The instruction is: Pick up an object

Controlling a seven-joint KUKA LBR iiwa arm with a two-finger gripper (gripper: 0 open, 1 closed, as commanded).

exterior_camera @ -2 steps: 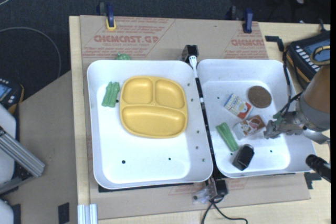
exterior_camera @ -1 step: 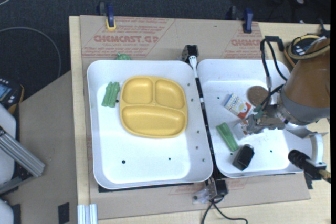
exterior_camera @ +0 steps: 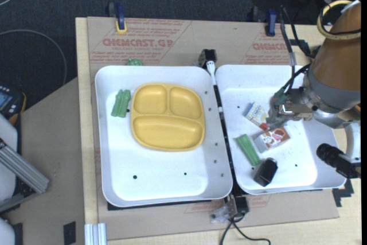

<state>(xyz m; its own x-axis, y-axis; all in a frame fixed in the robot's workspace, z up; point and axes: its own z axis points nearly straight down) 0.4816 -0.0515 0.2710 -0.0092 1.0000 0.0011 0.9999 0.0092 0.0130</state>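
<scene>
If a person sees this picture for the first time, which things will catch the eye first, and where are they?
The yellow divided plate stands out most, lying in the left bin beside a small green piece. Next comes the arm's orange band at the right, with the gripper low over the right bin, above a red and white packet.

red-white packet (exterior_camera: pixel 273 137) | flat, tilted | right bin (exterior_camera: pixel 298 181) centre, beside green block (exterior_camera: pixel 248 149)

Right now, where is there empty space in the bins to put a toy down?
The left bin has bare floor below the yellow divided plate. In the right bin, the top strip by the rim looks free. Its middle is crowded: the gripper sits over small packets, beside a green piece and a black block.
</scene>
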